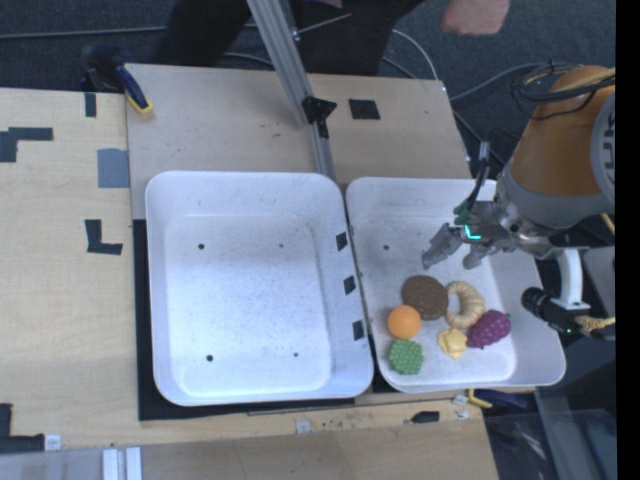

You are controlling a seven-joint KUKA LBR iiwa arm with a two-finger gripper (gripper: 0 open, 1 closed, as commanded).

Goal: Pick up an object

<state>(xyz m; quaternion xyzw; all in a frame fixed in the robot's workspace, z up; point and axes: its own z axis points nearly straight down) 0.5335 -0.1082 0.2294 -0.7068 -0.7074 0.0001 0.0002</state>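
The grey two-finger gripper [455, 256] hangs with fingers spread and nothing between them in the right white bin [385, 213]. The nearest target, a flat round brown disc [424, 296], lies just below-left of it, at lower right of frame.

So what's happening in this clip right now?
The end effector hangs open over the right bin, just above a cluster of toy foods: a brown cookie, a ring pastry, an orange ball, a green piece, a yellow piece and purple grapes. Nothing sits between its fingers yet.
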